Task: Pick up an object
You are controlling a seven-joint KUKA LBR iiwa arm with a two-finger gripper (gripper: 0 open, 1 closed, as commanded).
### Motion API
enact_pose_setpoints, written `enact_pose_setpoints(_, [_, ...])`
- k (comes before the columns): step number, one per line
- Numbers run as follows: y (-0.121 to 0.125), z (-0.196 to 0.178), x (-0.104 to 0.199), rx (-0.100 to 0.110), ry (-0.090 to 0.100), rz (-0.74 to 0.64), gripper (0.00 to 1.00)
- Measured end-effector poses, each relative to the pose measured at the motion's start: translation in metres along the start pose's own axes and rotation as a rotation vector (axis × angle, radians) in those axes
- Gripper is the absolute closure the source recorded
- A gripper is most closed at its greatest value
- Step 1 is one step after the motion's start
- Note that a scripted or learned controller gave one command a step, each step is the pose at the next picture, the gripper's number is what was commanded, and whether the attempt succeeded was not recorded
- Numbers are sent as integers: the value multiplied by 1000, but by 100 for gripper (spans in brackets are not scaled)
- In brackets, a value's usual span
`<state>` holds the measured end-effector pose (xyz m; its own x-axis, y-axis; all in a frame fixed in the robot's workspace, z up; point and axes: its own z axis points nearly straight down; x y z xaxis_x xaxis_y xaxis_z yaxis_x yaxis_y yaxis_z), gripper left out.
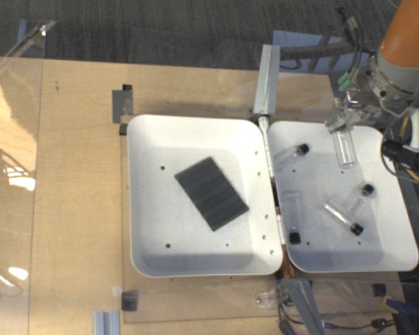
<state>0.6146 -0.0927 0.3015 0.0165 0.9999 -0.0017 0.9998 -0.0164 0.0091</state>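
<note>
Looking down on the bench, I judge the pick as barely begun: nothing is lifted, and every object lies on a bin floor. The left bin (143, 250) holds a dark flat pad (211, 192), lying at a slant near its middle. The right bin (398, 257) holds several small clear tubes with black caps: one (294, 152) toward its far left, one (346, 148) at the far side, two (344, 217) lying close together toward the near right, and what looks like a loose black cap (294, 238) near the left wall. Any of these could be the target; I can't say which the program has chosen.

The arm (408, 33) comes in from the far right, its orange band showing high in the corner, with the wrist hanging over the far edge of the right bin. The gripper (343, 117) sits just at that far rim, right beside the top end of the far tube. Whether it touches the tube I can't make out, and whether the claw is apart or together is too small and cluttered for me to tell. What remains, as I judge it, is the whole grasp and lift.
</note>
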Motion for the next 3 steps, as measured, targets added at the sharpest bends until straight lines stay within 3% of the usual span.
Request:
enact_pose_setpoints(1, [55,75,-11,4,0,-25,100])
enact_pose_setpoints(2, [55,199,-23,1,1,27,100])
enact_pose_setpoints(3, [55,40,61,-2,2,-60,100])
